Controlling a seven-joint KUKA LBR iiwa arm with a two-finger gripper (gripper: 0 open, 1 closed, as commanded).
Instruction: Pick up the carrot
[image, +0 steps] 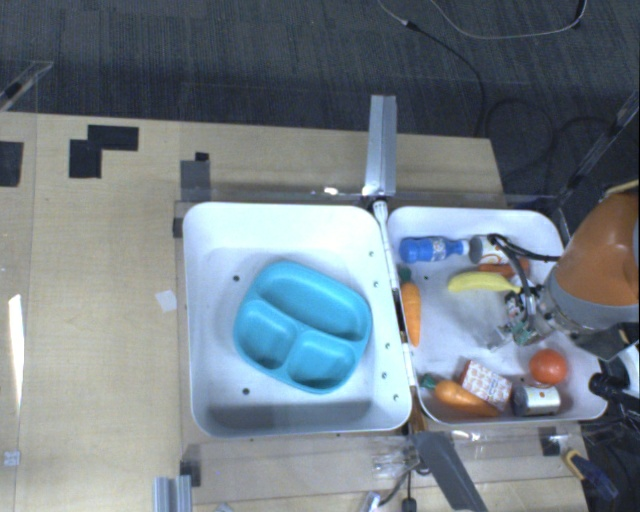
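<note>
The gripper hangs over the middle of the right bin, near a banana; whether it is clenched cannot be told. The carrot lies well apart against the bin's left wall, long axis along that wall.

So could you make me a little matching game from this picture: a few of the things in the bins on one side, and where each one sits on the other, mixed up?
Things:
1. blue divided tray
2. blue bottle
3. banana
4. tomato

Places:
A. lying along the far wall of the right bin
B. near the front right corner of the right bin, just behind a small can
C. in the middle of the left bin
D. just in front of the bottle, in the right bin

Pairs: 1-C, 2-A, 3-D, 4-B
</note>
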